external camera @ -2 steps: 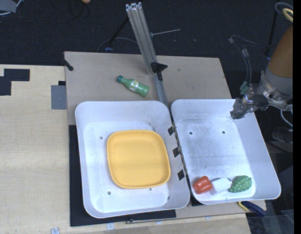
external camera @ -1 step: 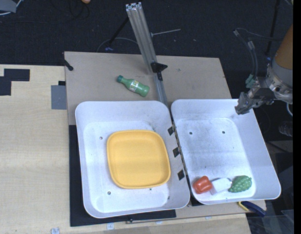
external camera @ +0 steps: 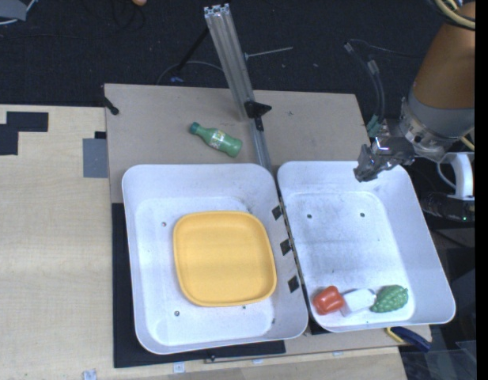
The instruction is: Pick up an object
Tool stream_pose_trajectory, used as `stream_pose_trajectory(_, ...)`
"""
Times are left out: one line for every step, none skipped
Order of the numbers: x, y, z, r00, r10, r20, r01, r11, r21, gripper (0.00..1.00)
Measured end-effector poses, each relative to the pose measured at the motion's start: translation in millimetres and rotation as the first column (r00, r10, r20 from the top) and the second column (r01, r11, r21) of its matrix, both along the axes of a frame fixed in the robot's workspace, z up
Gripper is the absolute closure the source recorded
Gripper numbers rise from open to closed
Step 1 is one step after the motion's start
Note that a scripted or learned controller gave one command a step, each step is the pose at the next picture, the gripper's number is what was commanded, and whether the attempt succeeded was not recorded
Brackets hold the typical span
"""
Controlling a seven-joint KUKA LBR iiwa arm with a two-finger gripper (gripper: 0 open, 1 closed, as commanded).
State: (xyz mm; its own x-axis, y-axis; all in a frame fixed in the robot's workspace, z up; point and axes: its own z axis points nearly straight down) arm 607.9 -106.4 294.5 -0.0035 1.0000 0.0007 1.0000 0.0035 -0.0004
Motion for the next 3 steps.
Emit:
stream_pose_trajectory(6,61,-10,1.000,0.000,-0.001,0.000,1.000,0.000,1.00)
stream_pose_trajectory(17,109,-30,1.000,-0.001,-0.002,0.001,1.000,0.000,1.00)
stream_pose_trajectory(19,160,-29,1.000,0.000,0.000,0.000,1.000,0.000,1.00)
